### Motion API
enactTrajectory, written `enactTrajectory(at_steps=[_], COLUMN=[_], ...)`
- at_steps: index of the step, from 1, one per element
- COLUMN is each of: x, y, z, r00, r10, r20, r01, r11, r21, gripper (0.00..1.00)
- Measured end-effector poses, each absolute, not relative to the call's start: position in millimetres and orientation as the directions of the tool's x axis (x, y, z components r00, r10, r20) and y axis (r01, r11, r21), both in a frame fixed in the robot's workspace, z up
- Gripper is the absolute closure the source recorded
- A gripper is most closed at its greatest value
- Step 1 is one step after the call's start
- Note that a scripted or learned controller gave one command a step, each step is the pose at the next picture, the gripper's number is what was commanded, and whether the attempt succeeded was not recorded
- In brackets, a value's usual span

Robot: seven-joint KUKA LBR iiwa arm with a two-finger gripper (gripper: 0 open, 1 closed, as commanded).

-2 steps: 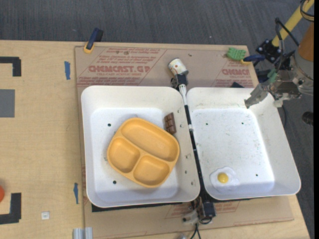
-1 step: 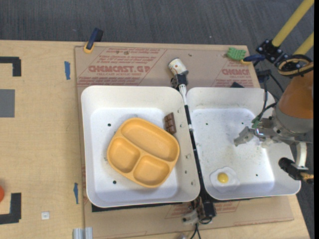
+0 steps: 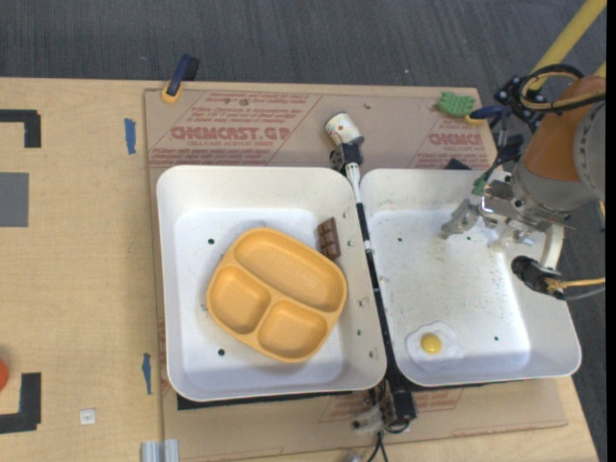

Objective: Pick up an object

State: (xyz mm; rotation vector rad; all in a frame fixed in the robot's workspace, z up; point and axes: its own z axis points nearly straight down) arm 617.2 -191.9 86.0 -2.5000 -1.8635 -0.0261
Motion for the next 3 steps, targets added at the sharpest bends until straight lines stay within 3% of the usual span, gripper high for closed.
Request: enactTrajectory(at_steps=[1, 2, 3], x=[626.1, 581.6, 515.9], y=[-194, -148, -128], z=[88, 85, 85], r00=[0.087, -0.101, 0.06], r10=[0.996, 0.995, 0.998], r20=[0.026, 0.001, 0.001], r01=[0.996, 0.995, 0.998], r11=[-0.087, 0.101, -0.06], r21=[0.004, 0.0, 0.0], gripper=[0.0, 0.0, 0.0])
